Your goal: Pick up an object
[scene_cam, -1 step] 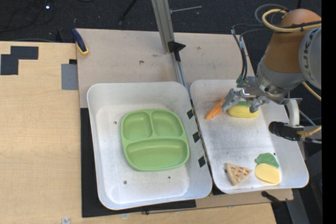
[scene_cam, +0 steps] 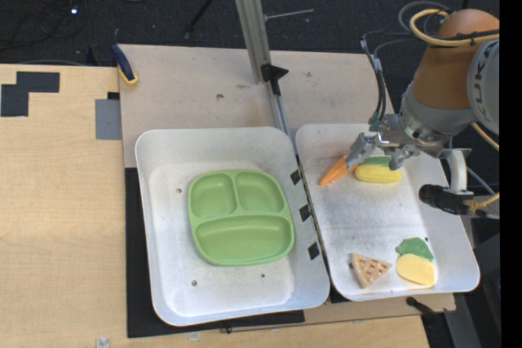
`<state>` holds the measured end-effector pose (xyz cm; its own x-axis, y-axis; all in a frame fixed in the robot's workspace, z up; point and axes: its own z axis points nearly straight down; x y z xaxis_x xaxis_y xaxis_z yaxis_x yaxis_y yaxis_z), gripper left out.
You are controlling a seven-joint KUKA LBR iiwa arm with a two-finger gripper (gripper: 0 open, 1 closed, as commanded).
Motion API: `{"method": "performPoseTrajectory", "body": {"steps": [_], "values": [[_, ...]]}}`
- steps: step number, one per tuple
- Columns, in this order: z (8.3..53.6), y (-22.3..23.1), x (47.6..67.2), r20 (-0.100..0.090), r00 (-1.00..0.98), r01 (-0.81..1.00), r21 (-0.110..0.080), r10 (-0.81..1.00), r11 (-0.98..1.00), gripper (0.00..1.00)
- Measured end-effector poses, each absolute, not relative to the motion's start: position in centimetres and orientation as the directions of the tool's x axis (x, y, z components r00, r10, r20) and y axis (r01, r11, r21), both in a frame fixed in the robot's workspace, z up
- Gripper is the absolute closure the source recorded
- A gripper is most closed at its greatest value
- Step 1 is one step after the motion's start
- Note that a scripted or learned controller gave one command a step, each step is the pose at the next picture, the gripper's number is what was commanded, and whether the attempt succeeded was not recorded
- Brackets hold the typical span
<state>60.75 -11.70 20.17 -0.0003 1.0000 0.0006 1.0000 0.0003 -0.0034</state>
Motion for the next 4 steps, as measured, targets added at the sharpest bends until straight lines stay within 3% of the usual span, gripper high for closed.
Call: {"method": "performPoseTrajectory", "body": {"steps": [1,2,3,4], "values": [[13.7,-11.4,60.5,0.001,0.0,1.0,-0.008,1.0,0.0,0.0],[8.9,-11.3,60.7,0.001,0.001,1.0,0.0,1.0,-0.001,0.0],[10.3,-11.4,60.8,0.002,0.004,1.0,0.006,1.0,-0.004,1.0],[14.9,-10.7,60.7,0.0,-0.001,1.0,0.001,1.0,0.001,1.0]]}}
